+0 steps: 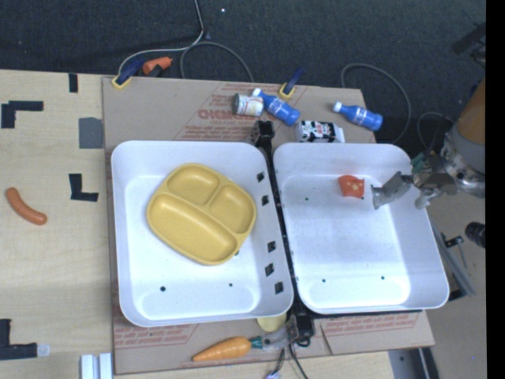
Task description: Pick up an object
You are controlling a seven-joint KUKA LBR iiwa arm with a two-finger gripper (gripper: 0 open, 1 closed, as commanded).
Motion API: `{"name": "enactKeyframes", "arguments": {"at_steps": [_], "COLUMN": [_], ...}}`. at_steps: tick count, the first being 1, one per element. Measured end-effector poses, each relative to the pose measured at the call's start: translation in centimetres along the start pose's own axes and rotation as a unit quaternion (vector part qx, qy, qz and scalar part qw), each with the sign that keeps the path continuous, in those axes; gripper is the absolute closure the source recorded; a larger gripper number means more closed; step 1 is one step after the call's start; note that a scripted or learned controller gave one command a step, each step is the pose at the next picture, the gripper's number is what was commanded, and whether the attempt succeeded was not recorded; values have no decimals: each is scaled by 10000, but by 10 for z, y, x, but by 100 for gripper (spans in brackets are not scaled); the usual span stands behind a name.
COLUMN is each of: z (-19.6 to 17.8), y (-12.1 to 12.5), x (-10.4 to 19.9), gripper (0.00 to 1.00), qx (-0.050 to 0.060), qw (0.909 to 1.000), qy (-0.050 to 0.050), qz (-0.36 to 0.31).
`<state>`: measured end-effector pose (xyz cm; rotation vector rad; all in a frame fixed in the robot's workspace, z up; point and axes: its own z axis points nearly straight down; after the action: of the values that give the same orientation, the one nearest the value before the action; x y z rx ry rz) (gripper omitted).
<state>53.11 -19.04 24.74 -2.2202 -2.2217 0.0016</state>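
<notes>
A small red-orange block (352,185) lies in the right bin (355,290), near its far wall. My gripper (401,197) hangs over that bin's right side, just right of the block and apart from it. Its two grey fingers (386,191) stand open with nothing between them. A yellow divided plate (203,212) lies in the left bin (138,290).
Behind the bins lie a white bottle (248,103), two blue bottles (281,110) (359,116) and a black-and-white box (320,132). A carrot (221,349) lies at the front edge. A sausage (25,206) rests on the bench far left. Cables trail behind.
</notes>
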Motion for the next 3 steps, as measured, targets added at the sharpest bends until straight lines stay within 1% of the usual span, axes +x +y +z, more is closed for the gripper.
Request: {"name": "enactKeyframes", "arguments": {"at_steps": [1, 2, 3], "z": [35, 165, 161], "y": [120, 80, 137], "x": [-29, -33, -7], "gripper": [0, 0, 0], "qx": [-44, 9, -29], "qw": [10000, 10000, 10000], "qy": [-16, -6, -14], "qz": [-24, 3, -21]}}
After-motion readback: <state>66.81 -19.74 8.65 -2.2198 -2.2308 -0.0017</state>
